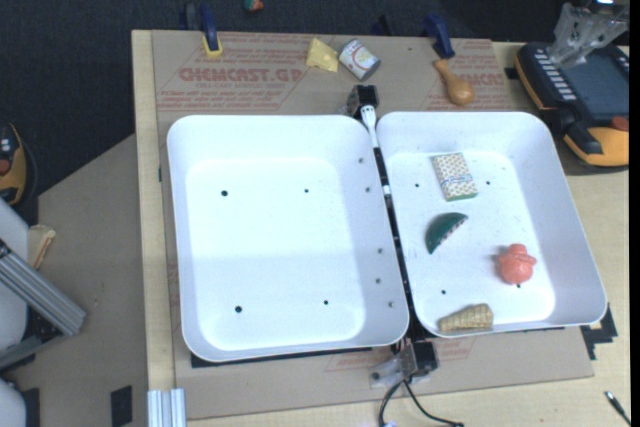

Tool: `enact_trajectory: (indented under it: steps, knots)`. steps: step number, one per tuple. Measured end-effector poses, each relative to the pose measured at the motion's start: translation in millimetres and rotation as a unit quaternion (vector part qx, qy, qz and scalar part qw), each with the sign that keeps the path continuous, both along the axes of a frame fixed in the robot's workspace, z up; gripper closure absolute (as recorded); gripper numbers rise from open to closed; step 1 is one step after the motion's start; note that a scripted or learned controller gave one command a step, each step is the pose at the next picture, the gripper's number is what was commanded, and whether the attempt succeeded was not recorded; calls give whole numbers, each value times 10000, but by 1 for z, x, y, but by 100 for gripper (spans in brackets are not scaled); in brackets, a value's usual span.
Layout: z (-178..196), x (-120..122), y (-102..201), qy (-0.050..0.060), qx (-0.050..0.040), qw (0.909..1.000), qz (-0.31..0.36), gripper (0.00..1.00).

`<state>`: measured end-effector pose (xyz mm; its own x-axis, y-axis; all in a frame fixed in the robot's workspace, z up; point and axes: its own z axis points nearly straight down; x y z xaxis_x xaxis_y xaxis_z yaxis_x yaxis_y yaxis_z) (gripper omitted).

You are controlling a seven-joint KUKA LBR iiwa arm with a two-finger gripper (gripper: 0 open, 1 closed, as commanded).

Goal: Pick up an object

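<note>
The right white bin (560, 165) holds several small objects. A checked yellow and white block (454, 174) lies near its back. A dark green wedge (444, 231) sits in the middle. An orange-red toy (516, 264) rests toward the right side. A tan ridged piece (467, 318) lies at the front edge. The left white bin (200, 155) has nothing in it.
Behind the bins on the brown board lie a yellow piece (322, 56), a small white box (359, 59) and a tan pear-shaped thing (454, 84). Blue clamps (209, 28) hold the board's back edge. A black and orange device (580, 95) sits at the far right.
</note>
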<state>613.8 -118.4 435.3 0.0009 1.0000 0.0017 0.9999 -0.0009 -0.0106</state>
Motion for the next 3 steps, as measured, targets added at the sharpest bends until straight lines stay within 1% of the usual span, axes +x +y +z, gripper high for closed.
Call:
enact_trajectory:
  steps: [1,2,3]
  knots:
    - [47,5,-113,-89,-51,9999,-47,100]
    - [34,-13,-45,-47,2,10000,33,100]
    - [21,-21,6,-40,2,10000,31,100]
